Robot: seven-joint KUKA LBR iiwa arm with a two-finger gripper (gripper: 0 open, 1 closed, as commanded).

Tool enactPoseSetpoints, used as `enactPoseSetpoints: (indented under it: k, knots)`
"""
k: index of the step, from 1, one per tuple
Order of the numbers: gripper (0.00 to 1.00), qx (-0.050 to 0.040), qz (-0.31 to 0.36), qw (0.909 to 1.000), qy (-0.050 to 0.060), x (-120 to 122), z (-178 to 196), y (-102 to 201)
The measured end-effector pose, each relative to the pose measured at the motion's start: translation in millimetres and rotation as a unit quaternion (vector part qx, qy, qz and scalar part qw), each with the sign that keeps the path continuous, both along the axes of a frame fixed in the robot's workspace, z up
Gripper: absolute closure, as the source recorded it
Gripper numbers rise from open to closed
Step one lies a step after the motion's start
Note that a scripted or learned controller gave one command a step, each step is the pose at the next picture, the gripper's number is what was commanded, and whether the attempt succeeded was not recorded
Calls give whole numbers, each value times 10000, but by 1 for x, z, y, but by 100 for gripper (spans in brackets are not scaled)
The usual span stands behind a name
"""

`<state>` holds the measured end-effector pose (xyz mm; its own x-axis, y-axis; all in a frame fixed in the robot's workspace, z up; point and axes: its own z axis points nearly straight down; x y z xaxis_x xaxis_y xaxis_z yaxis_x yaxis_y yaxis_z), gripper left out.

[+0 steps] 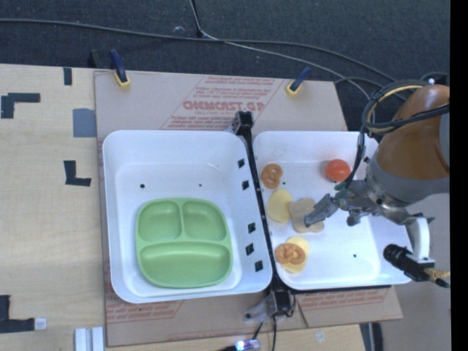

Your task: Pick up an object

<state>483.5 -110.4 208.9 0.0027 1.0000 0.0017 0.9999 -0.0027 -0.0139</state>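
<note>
Arm (409, 152) reaching in from right, hand (316, 216) lowered, pointing left

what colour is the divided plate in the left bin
Light green, all three compartments alike. The divided plate shows best in the camera view.

Robotics lab: clamped cardboard (219, 104) bench, twin white bins (121, 159), loose cables (219, 39)

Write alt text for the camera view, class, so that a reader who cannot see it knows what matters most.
The gripper hangs low over a beige piece in the right bin, among a pretzel, a red-orange ball, a yellow piece and another pretzel. The left bin holds a green divided plate.
</note>
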Motion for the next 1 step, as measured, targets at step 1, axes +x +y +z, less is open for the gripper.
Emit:
enactPoseSetpoints:
  k: [1]
  knots:
    - [0, -8, 19, 10000, -60, 3, 6, 0]
